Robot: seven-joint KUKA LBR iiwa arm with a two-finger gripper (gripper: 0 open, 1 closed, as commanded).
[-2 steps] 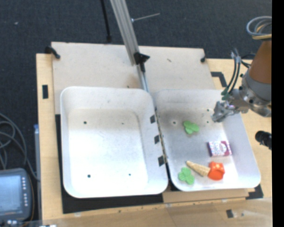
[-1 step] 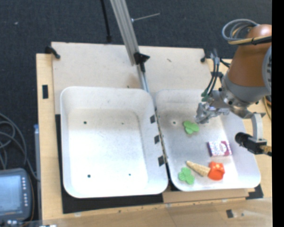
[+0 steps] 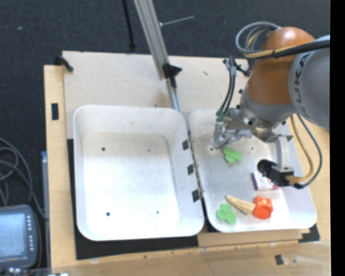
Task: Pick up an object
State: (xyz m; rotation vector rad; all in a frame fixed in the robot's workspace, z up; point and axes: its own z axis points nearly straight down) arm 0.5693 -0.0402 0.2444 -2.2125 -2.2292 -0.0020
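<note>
Nearest us in the right bin (image 3: 302, 214) we see a green piece (image 3: 226, 214), a tan cone (image 3: 239, 204) and an orange piece (image 3: 263, 208). Farther back, the gripper (image 3: 223, 141) hangs just above a second green piece (image 3: 233, 155); whether it touches it, or how its fingers stand, we cannot tell.

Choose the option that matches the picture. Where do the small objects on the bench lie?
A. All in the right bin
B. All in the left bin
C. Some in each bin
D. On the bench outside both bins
A: the two green pieces, the tan cone, the orange piece and the purple-and-white item all lie in the right bin, under the arm.
</note>
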